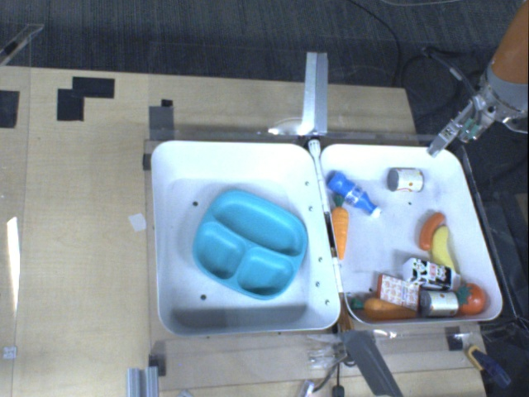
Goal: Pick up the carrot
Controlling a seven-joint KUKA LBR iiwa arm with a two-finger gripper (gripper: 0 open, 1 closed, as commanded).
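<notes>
The arm (511,64) is cut off at the right edge, so I see just its orange band and wrist. The gripper (436,146) hangs over the far right corner of the right bin (388,222); its fingers look like one thin tip, with nothing between them.

The left bin (178,222) bears a blue divided tray (250,244).

The carrot (339,228) is small and orange with a green top, lying lengthwise against the right bin's left wall. A blue bottle (350,193) lies just beside its far end. A grey can (405,179) rests nearer the gripper. Small packages and toy fruits crowd the near right corner, hard to tell apart.
</notes>
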